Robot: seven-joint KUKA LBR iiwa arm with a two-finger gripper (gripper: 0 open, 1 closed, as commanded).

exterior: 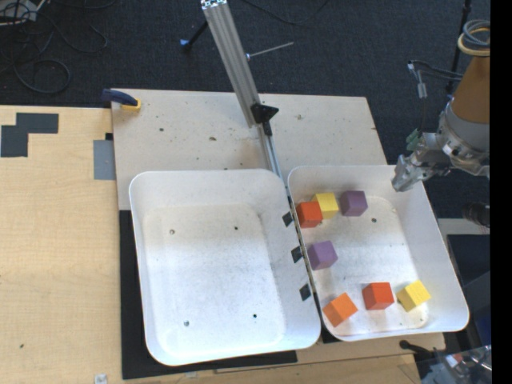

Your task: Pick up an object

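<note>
The right bin (432, 238) holds several small cubes. A red cube (310, 213), a yellow cube (326, 205) and a purple cube (353, 202) sit in a row near its far left corner. Another purple cube (322, 254) lies by the left wall. An orange cube (341, 308), a red cube (378, 295) and a yellow cube (414, 294) lie near the front. My gripper (406, 174) hangs over the bin's far right corner, above the rim and well apart from every cube. Nothing shows between its fingers.
The left bin (144, 206) stands beside the right one, joined by black clips (296, 253). A slanted aluminium bar (236, 58) rises behind the bins. A blue and yellow clamp (122, 99) sits at the board's far left corner.
</note>
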